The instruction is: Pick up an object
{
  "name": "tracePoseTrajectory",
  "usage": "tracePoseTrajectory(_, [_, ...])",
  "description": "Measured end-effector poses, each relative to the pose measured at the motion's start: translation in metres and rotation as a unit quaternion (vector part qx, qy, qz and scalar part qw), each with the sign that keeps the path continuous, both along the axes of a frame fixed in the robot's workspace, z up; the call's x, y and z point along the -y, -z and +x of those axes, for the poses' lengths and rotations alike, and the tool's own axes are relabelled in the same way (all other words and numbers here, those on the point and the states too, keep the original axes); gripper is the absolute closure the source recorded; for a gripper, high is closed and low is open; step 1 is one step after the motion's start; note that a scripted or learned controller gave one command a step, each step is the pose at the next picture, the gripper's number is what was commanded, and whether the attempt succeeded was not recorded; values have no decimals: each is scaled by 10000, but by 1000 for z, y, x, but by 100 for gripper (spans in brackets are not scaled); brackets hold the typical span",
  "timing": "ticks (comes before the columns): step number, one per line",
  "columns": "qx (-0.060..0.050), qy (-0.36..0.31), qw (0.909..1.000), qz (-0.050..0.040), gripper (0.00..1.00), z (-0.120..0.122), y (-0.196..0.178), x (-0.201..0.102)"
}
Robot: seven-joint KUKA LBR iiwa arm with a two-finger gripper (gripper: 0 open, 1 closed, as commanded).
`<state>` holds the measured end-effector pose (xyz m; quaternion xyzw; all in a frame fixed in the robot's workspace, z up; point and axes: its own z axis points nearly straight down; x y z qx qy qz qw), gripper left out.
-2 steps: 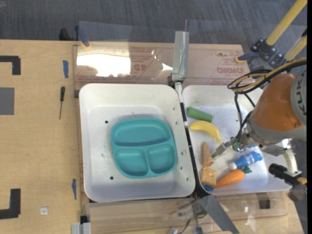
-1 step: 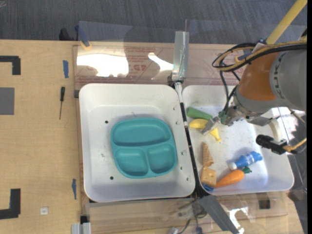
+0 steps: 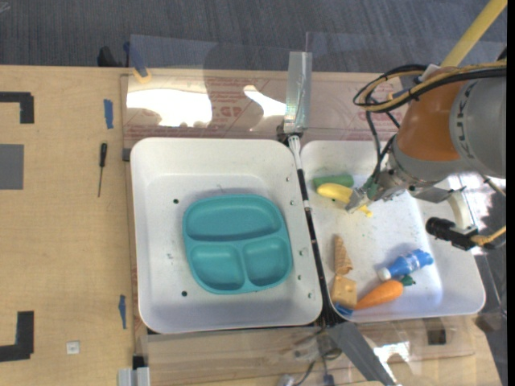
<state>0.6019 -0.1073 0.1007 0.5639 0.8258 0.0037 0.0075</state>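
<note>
In the right bin [image 3: 451,296] my gripper [image 3: 360,202] is low near the far left corner, its tip right beside a yellow banana [image 3: 334,191]. A green item [image 3: 336,180] lies just behind the banana. The banana touches the gripper's tip, but I cannot make out whether it sits between the fingers. Nearer the front lie an ice-cream cone [image 3: 342,256], a tan block [image 3: 344,289], an orange carrot [image 3: 380,294] and a blue-and-white bottle [image 3: 406,264].
The left bin [image 3: 153,175] holds a teal divided plate [image 3: 236,243]. A clear divider [image 3: 298,95] rises between the bins at the back. The arm's orange band and grey body [image 3: 451,127] hang over the right bin's far right part, with cables around it.
</note>
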Motion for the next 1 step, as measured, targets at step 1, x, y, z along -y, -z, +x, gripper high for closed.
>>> tracePoseTrajectory(1, [-27, 589, 9983, 20, 100, 37, -89, -40])
